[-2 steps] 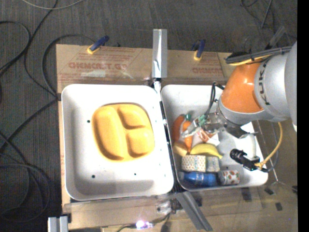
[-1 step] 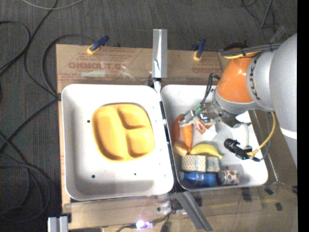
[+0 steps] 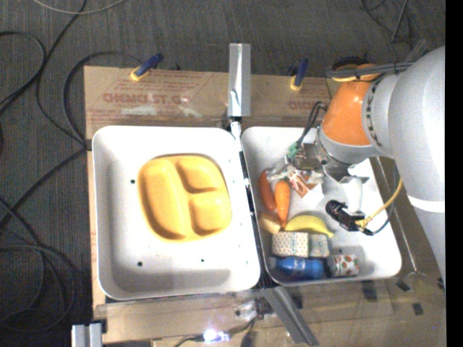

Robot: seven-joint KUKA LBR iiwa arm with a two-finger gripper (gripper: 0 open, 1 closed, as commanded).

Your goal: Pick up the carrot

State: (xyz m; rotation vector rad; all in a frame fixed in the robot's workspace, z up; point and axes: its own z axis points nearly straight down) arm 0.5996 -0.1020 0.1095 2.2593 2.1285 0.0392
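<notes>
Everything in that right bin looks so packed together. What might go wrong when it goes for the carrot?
The carrot lies tight between a red item and a banana, so the gripper may grab or nudge a neighbour instead. Lying close to the bin wall, the carrot could also slip from a shallow pinch.

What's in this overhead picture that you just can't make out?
- Gripper: the arm's wrist covers it from above, so its grip on anything is hidden.
- Carrot: its top end is lost under clutter.
- Items along the right bin front wall: labels too small to read.

Glossy plastic tray [image 3: 185,197], matt cardboard [image 3: 166,100]
</notes>
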